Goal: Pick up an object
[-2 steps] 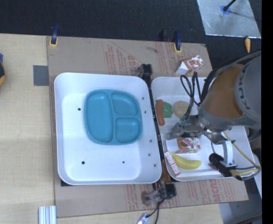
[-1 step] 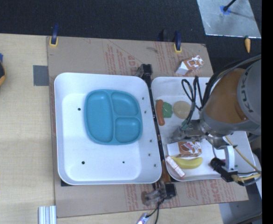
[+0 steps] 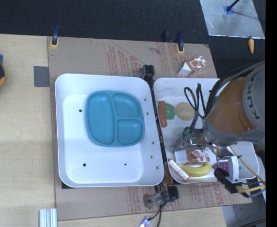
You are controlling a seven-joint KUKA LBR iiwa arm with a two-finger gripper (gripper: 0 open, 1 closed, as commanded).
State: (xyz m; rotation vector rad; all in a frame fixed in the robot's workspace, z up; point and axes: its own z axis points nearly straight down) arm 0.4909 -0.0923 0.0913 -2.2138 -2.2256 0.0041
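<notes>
In the camera view the gripper [image 3: 194, 137] hangs low in the right bin [image 3: 172, 85], its state impossible to tell. Just below it lies a small carton [image 3: 198, 155], then a banana [image 3: 195, 170] lengthwise across. A hot dog [image 3: 162, 113] lies above-left. The left bin [image 3: 72, 174] holds a blue divided plate [image 3: 114, 118].

Even, bright overhead light washes the left bin [image 3: 72, 126] nearly flat white, with soft shadow along its 9 o'clock wall. The frame is slightly soft and grainy; the floor [image 3: 105, 8] at 12 o'clock is dim.
</notes>
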